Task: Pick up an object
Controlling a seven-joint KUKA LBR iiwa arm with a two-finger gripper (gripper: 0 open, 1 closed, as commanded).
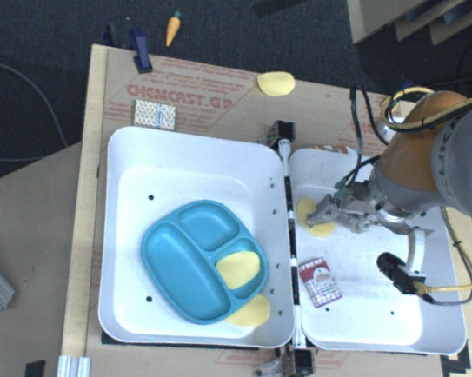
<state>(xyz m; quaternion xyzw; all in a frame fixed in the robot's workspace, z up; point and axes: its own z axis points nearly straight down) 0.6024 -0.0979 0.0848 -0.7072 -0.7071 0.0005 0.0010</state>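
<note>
Four yellow pieces, one blue tray, one packet.

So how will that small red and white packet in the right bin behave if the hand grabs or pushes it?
The small red and white packet lies flat, so it probably slides rather than rolls. It looks thin, likely light and floppy, hard to pinch off the right bin floor.

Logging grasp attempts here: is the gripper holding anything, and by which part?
Cannot be told. The gripper is down at a yellow piece in the right bin, but the fingers are too unclear to show a hold.
</note>
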